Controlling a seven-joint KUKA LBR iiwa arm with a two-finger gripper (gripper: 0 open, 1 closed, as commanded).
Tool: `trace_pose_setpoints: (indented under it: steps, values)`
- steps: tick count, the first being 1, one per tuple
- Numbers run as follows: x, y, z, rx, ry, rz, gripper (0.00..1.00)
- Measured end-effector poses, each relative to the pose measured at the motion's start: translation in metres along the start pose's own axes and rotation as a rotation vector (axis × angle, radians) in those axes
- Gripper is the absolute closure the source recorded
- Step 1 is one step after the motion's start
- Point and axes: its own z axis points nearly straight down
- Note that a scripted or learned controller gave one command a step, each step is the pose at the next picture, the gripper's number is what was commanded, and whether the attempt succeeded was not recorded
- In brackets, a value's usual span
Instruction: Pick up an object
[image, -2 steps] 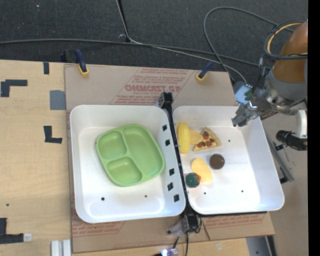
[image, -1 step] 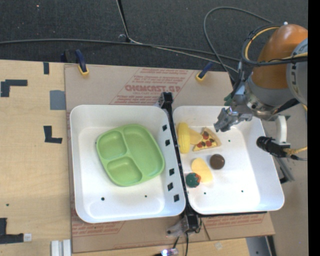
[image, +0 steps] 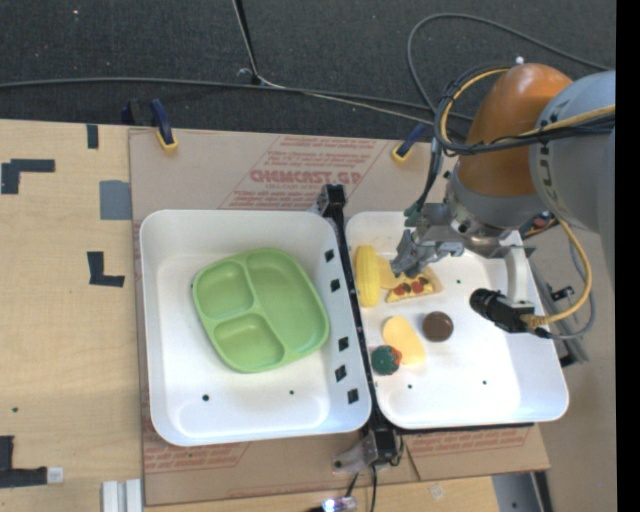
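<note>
You've got the one overhead view here, so that's all there is to go on. The arm (image: 530, 130) comes in from the right, orange band up top, and its gripper (image: 412, 262) is down low in the right bin (image: 520, 390), near that bin's upper left part. It sits right over the pizza slice (image: 414, 288), at the slice's upper edge, with the corn (image: 367, 275) just to its left. You can't tell from this angle whether the tool is apart or together, and you can't see anything held in it.

The stuff you could pick is all bunched in the left half of the right bin. The corn lies along the divider side, the pizza slice is just beside it, and below those you'll see a yellow piece (image: 403, 338) with a brown round thing (image: 437, 325) just to its right. A small green and red item (image: 384, 360) touches the yellow piece's lower left end.

Over in the left bin (image: 170, 390) there's a green tray (image: 260, 309) with three compartments, lying flat and turned a bit.

Both bins sit on a cardboard sheet (image: 290, 170) on the bench, with a blue and yellow clamp (image: 160, 125) at its upper left corner and another clamp (image: 405, 150) along the top edge. Black cables (image: 250, 70) run across the dark floor behind.
</note>
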Motion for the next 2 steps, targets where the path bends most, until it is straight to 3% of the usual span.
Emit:
trace_pose_setpoints:
  steps: [2]
  values:
    - [0.111, -0.036, 0.011, 0.001, 0.000, 0.000, 1.00]
